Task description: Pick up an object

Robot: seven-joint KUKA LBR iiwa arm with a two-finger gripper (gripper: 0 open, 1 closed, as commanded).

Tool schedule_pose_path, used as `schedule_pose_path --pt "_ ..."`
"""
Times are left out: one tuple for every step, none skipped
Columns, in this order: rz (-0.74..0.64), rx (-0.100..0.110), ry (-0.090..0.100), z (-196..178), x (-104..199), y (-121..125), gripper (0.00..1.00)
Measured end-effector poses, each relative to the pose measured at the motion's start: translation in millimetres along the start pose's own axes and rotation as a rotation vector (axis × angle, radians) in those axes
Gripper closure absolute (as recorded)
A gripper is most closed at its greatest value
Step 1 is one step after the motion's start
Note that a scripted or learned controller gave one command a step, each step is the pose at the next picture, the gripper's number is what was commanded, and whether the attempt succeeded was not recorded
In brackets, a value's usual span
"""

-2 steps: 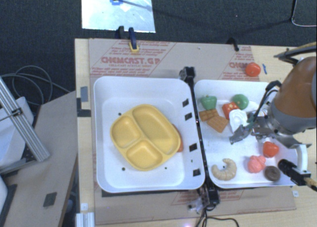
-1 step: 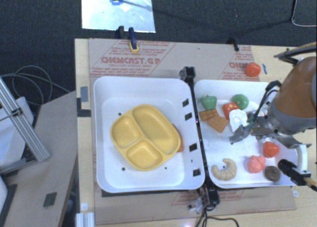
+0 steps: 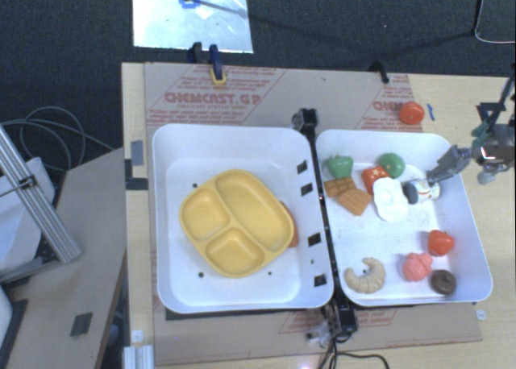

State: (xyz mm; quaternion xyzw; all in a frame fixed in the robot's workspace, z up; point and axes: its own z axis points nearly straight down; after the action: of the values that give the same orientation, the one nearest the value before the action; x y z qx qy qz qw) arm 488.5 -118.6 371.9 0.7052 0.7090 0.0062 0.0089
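Note:
The right bin (image 3: 463, 222) holds several toy foods. At its back lie a green pepper (image 3: 339, 166), a green ball (image 3: 391, 164), a red piece (image 3: 373, 176), a brown waffle (image 3: 348, 195) and a white egg shape (image 3: 389, 199). Toward the front are a red tomato (image 3: 440, 242), a pink piece (image 3: 417, 266), a dark donut (image 3: 443, 282) and a tan croissant (image 3: 365, 276). My gripper (image 3: 422, 191) reaches in from the right, slanting down to the egg's right edge. Its tip is low over the bin floor, just beside the egg.
The left bin (image 3: 173, 158) carries a yellow divided plate (image 3: 235, 221) with something red peeking out at its right edge. An orange ball (image 3: 411, 113) rests on the bench behind the right bin. A black divider (image 3: 316, 198) runs between the bins.

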Motion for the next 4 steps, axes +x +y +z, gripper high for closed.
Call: schedule_pose_path --pt "0.001 0.017 0.003 9.1 0.8 -1.4 0.00" --pt "0.001 0.017 0.003 9.1 0.8 -1.4 0.00" --pt "0.001 0.017 0.003 9.1 0.8 -1.4 0.00" --pt "0.001 0.017 0.003 9.1 0.8 -1.4 0.00"
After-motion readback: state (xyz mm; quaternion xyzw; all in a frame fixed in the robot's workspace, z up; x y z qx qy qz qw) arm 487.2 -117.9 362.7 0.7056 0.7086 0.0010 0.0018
